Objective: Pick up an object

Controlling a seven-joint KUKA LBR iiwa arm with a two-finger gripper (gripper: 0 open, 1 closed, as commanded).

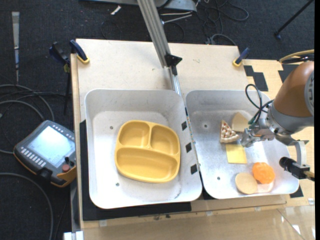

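Bins sit side by side on the table [125, 59], and the right bin [210, 109] serves here as the landmark. Inside it, toward its middle, lies a toy pizza slice [228, 132], a small wedge with dark dots on a pale topping. Just beside the slice, nearer the bin's front edge, lies a flat yellow cheese square [236, 155]. Behind the slice, toward the bin's back wall, part of a tan round piece [241, 119] shows, with the arm's wrist covering its right side. In the bin's front right corner rests an orange ball-like fruit [263, 173], touching a tan flat disc [245, 183] and a pale pinkish piece [266, 186] partly under it.

The arm [295, 99] comes in over the bin's right wall, its orange band above the grey wrist. The tool [246, 137] hangs low over the bin's middle, between the pizza slice and the cheese square, just beside the slice's right edge. Whether it is touching either one cannot be told, and whether it is open or closed cannot be told, since the wrist and cables hide its tips. Nothing can be seen clamped in it.

Left of the right bin, sharing its raised divider, the left bin [100, 109] holds a yellow three-compartment plate [148, 151] lying flat near its centre. A slanted metal pole [156, 24] rises behind the divider.
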